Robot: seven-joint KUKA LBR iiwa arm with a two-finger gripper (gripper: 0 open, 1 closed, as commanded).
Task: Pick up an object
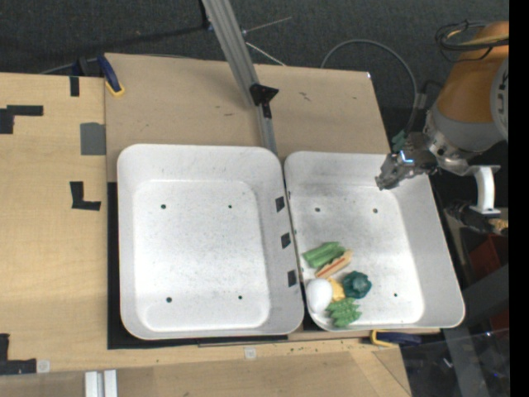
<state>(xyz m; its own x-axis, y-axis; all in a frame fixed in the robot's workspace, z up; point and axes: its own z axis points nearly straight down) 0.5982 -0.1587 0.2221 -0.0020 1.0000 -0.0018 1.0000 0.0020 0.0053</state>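
The grey arm's two-finger gripper (pixel 390 178) hangs over the far right edge of the right shallow white bin (pixel 413 222); whether it is spread cannot be told. A cluster of small green, white and orange toys (pixel 335 284) lies well apart, in the bin's near left corner.
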